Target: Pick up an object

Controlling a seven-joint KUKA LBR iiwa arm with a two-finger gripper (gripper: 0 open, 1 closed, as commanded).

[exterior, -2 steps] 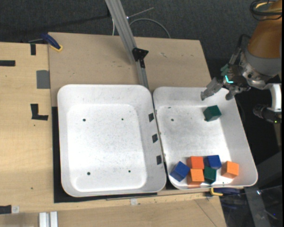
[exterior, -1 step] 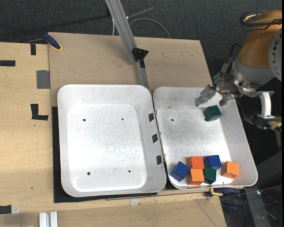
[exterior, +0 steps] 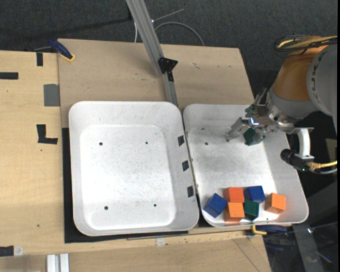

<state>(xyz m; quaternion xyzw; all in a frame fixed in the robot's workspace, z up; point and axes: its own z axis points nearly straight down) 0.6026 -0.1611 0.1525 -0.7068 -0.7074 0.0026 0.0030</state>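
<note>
A robotics lab: a plywood bench [exterior: 130, 67] marked with black tape, two white bins [exterior: 127, 166] side by side, a slanted metal camera pole [exterior: 150, 33], loose cables, and a grey-and-orange robot arm [exterior: 306, 78] reaching in

My arm [exterior: 320, 89]: grey rounded link at right edge of camera view. Wide orange band [exterior: 292, 78] wrapping segment above wrist, glossy, lighter highlight along top rim. Below band I see grey metallic wrist collar [exterior: 283, 109]. Gripper [exterior: 245, 130]: small cluster of grey metal parts, dark green piece at tip, tiny bright cyan spot near mount. White bracket [exterior: 302, 143] hanging off wrist side, dark connector beneath it. Thin yellowish cable [exterior: 323, 164] trailing rightward from connector. Finger detail too small for me to resolve.
</note>
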